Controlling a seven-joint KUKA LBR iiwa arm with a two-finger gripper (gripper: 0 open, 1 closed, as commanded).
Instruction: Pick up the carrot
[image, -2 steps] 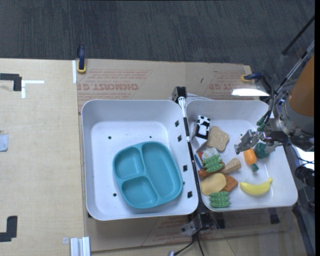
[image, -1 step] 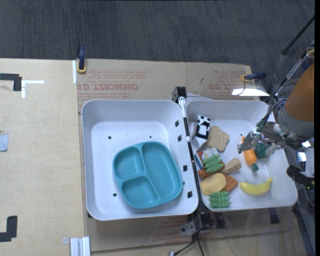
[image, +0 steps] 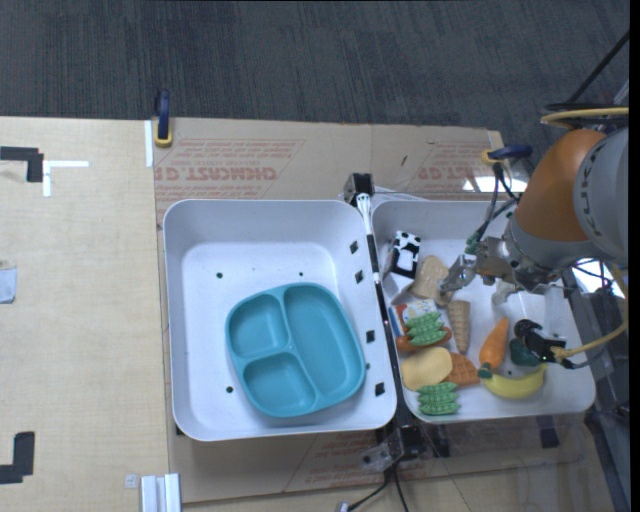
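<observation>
Carrot in right bin, teal plate in left bin

We see a thick grey arm with a rounded orange band above its wrist, a metallic grey hand, and thin black and yellow cables trailing alongside it.

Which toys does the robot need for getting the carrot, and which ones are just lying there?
For the job:
- carrot, in the right bin
- gripper, hovering over that bin

Just lying about:
- banana
- pea pods
- ice cream cone
- black and white cow toy
- teal divided plate in the left bin
</observation>
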